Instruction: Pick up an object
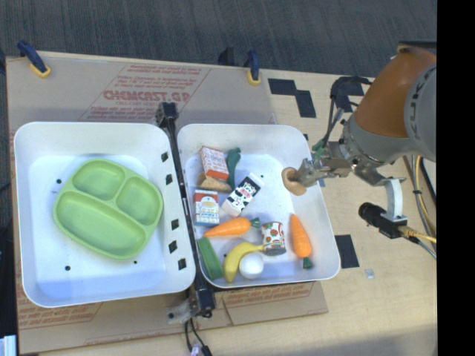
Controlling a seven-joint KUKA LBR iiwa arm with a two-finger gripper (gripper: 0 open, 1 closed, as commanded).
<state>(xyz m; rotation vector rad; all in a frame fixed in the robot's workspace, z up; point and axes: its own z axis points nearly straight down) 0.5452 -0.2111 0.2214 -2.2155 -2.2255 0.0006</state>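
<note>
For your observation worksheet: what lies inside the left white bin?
A green sectioned plate lies inside the left bin. The bin floor beneath the plate is covered.

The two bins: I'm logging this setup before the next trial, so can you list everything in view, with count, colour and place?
Bins: 2, white, side by side on the bench.
Divided plate: 1, green, in the left bin.
Small cartons: 3, one orange-red, one red and white, one black and white, upper middle of the right bin.
Carrots: 2, orange, lower right bin.
Can: 1, red and white, between the carrots.
Banana: 1, yellow, lower edge.
Egg: 1, white, beside the banana.
Cucumber: 1, green, lower left corner.
Tan piece: 1, at the gripper's tip.
Clamps: 2, blue and yellow, bench's far edge.
Gripper: 1, grey, over the right bin's right rim.
</note>
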